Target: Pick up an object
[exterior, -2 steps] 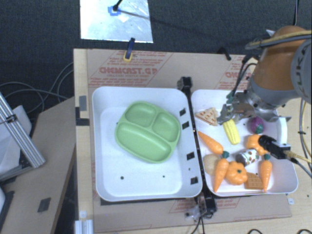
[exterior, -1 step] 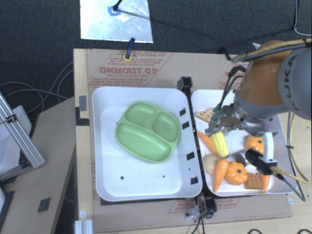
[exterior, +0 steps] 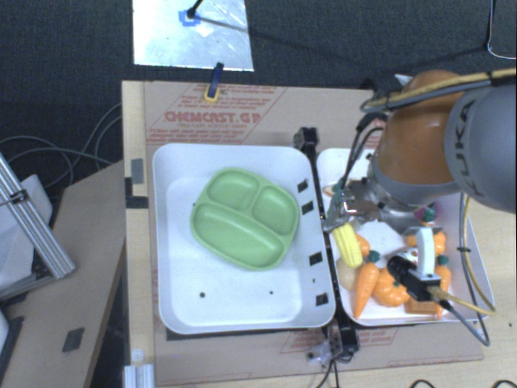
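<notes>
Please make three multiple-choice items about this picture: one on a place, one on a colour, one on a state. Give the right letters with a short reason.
1. Where does the green divided plate lie?
A. in the left bin
B. in the right bin
C. on the cardboard outside the bins

2. What colour is the corn cob?
A. red
B. yellow
C. blue

3. How does the green divided plate lie?
A. upside down
B. standing on its edge
C. flat, with its compartments facing up

Answers: 1 A, the plate sits inside the left bin's walls. 2 B, the cob is yellow beside the orange carrot. 3 C, its three hollows are open to the camera.
</notes>
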Available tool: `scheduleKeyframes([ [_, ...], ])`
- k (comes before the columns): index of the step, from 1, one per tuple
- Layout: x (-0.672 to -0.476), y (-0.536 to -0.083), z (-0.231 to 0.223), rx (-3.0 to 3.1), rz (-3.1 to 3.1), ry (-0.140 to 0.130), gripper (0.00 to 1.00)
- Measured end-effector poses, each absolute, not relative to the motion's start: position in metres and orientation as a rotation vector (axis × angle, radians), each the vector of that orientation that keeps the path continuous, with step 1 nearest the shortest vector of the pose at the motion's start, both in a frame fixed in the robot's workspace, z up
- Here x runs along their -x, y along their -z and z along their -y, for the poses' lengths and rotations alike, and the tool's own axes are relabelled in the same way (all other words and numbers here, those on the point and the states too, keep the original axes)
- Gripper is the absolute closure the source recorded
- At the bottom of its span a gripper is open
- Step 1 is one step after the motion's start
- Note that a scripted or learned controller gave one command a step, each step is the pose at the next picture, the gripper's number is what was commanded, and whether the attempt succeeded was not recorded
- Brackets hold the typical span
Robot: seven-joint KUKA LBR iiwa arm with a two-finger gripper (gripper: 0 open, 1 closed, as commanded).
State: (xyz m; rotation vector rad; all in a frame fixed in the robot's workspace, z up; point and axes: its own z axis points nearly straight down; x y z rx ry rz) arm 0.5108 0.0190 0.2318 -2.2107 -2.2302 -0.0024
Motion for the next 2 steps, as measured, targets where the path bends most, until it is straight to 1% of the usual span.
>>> scheduleKeyframes([
  [1,-0.507,-0.218,-0.019,2.220,2.223,0.002,1.00],
  [2,-0.496,-0.229,-0.031,2.216,2.228,0.002,1.00],
])
